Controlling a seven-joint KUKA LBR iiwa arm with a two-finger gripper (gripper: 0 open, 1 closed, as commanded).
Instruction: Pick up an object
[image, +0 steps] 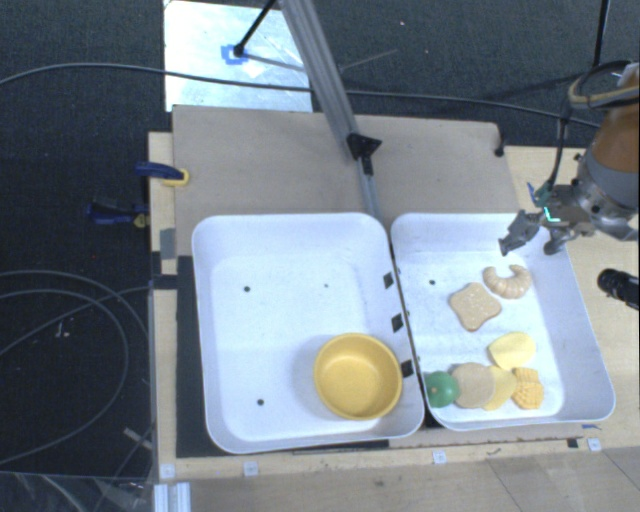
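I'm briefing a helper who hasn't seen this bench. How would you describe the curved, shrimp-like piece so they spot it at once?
Look in the right bin, near its far end under the gripper. The shrimp-like piece lies just beyond the toast slice. It is the only curved, pale pinkish crescent; its neighbours are flat or yellow.

Grey arm (612, 185) with an orange band, dark two-finger jaws, a small green-lit spot beside the wrist.

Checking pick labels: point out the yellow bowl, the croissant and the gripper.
yellow bowl (358, 375), camera view, inner bottom.
croissant (508, 281), camera view, middle of the curve.
gripper (533, 238), camera view, midway between fingertips.
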